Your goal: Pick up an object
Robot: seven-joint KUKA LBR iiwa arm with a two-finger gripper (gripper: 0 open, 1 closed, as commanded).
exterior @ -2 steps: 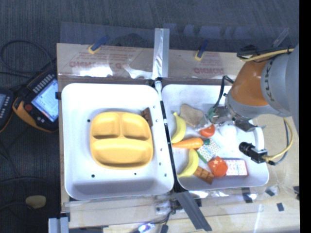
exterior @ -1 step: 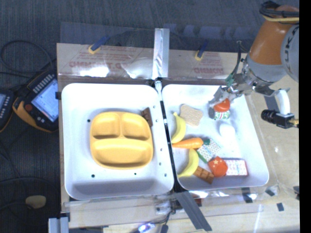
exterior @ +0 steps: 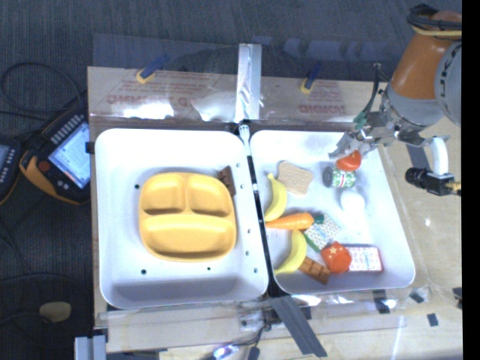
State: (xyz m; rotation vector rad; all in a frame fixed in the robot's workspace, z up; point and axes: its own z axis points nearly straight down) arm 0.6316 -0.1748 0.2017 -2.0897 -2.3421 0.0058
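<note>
My gripper (exterior: 352, 148) hangs over the far right part of the right bin (exterior: 397, 223). A small red-orange object (exterior: 349, 161) sits right at its fingertips and looks pinched between them, raised a little above the bin floor. Just below it lie a green and red can (exterior: 341, 178) and a white egg (exterior: 352, 200). Other items in this bin are a bread slice (exterior: 295, 177), two bananas (exterior: 277, 196) (exterior: 294, 252), a carrot (exterior: 289, 220), a red tomato (exterior: 337, 257) and a pink box (exterior: 364, 259).
The left bin (exterior: 112, 201) holds a yellow divided plate (exterior: 186, 216) with a small brown piece (exterior: 226, 177) at its far right corner. A handheld controller (exterior: 64, 160) and cables lie on the floor to the left. A centre wall separates the bins.
</note>
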